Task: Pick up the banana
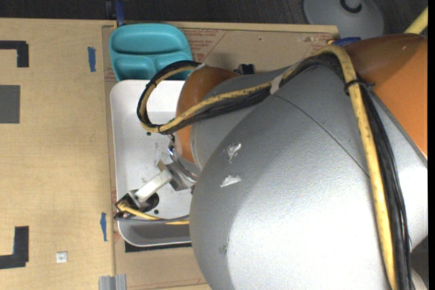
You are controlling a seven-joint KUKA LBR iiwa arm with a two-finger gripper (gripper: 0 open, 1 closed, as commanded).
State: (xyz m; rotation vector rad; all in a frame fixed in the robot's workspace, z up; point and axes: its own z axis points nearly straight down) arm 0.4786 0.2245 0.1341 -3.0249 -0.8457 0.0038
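Since the grey arm (292,173) hangs low over the white bin (129,139) and hides most of it, I cannot tell where the banana lies, nor whether the jaws are apart or together. By my judgement the grasp and lift are not yet done. A teal tray (146,47) sits at the bin's far end.

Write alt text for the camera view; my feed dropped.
The grey arm, with an orange band above its wrist, reaches in from the right over a white bin and hides most of it. A teal tray sits by the bin's upper end.
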